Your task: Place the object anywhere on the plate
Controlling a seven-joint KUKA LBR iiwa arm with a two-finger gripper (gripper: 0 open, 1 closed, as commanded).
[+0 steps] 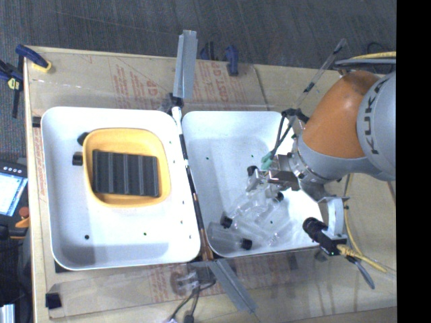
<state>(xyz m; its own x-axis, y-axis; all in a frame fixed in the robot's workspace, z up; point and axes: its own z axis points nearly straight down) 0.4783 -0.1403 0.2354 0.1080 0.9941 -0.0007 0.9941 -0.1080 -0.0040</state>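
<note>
Below, two white bins (60,247) on bench (101,69)

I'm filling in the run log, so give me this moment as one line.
arm: over right bin | hand: low among clear objects | plate: left bin | placed: not yet

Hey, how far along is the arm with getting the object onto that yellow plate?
Nothing looks done yet: the yellow square plate in the left white bin carries just a dark ridged insert. In hand: the gripper is down in the right white bin, over a clear plastic object; whether it grips it is unclear. Left: lifting the object, carrying it across, and setting it on the plate.
</note>
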